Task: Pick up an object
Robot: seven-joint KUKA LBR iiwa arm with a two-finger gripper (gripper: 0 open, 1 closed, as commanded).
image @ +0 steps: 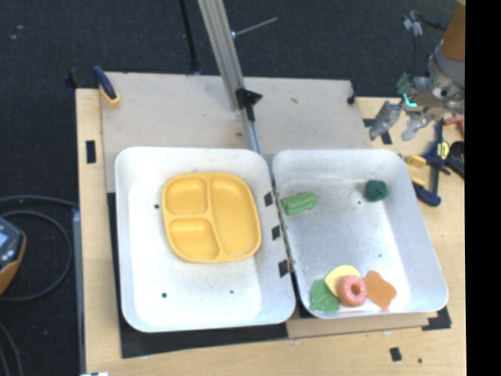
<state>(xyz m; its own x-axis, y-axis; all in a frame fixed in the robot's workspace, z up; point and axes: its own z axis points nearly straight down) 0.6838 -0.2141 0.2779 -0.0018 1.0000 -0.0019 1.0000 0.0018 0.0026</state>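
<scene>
We are at the very start of the pick: our claw (399, 122) hangs above the bench just past the far right corner of the right bin (407, 233), its fingers spread apart with nothing between them, so the reach, the closing and the lift are all left to do. Every candidate lies in that right bin. Nearest the claw is a small dark green ball-like piece (376, 189) by the far wall; a light green cylinder (299, 203) lies on its side against the left wall. At the near edge a cluster sits touching: a green lump (322, 297), a yellow disc (341, 276), a pink ring (352, 291) and an orange slab (380, 290). The left bin (141, 288) carries a yellow divided plate (211, 215), upright and flat.
</scene>
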